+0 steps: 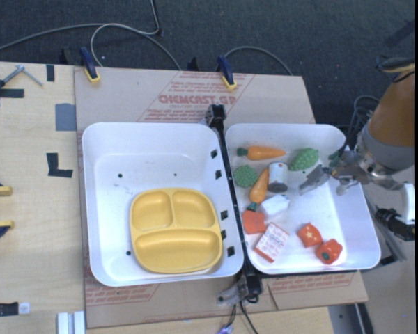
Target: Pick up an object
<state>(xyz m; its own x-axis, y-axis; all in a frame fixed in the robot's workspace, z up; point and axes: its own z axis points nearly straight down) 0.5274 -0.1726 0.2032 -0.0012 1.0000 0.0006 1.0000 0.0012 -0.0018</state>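
The left bin (104,158) holds a yellow plate (175,229) toward its 5 o'clock corner. In the right bin (362,249), a carrot (265,152) lies at 11 o'clock, a green toy (304,158) at 12, a white box (272,241) at 7, and red pieces (320,243) at 5. The end effector (319,177) hangs at 2 o'clock; whether it is open or closed I cannot tell.

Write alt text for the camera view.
The arm's gripper reaches from the right over the right bin, which holds toy food including two carrots. The left bin holds a yellow divided plate.
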